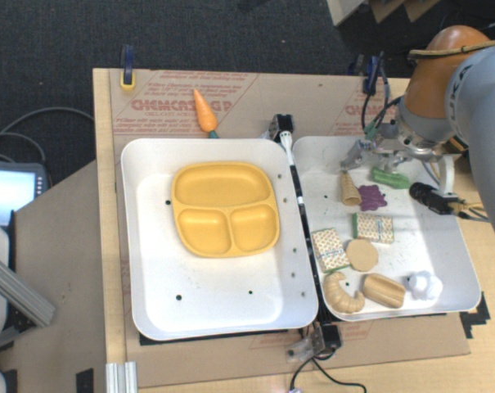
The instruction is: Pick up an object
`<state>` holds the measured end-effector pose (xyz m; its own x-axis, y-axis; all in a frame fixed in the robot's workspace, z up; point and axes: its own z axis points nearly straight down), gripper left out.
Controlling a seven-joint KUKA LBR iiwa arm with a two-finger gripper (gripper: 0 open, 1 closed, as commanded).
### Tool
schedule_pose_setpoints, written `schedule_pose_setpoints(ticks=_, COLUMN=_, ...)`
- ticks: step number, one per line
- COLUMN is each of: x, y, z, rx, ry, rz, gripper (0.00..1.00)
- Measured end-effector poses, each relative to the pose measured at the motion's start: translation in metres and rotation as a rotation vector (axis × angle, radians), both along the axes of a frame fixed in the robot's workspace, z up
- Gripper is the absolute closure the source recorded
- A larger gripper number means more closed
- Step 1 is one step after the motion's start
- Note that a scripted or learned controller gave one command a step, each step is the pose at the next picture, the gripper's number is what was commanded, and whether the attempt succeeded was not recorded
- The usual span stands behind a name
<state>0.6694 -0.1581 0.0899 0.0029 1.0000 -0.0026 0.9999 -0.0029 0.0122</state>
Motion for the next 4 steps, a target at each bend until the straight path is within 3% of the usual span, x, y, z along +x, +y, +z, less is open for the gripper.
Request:
schedule_pose_setpoints(ticks=1, x=-0.064, y=-0.023, z=0.001, rx=-0.001, ry=0.000, rz=0.001, gripper=0.00)
schedule_pose_setpoints(ticks=2, x=-0.061, y=-0.024, z=0.013, rx=-0.007, ry=-0.007, rz=0.002, gripper=1.00)
schedule_pose_setpoints(ticks=3, x=-0.067, y=0.016, z=0.001, rx=-0.005, ry=-0.001, rz=0.004, gripper=1.00)
schedule_pose_setpoints(ticks=4, x=-0.124, y=0.119, z=0.101, rx=0.007, ry=0.007, rz=0.012, gripper=1.00)
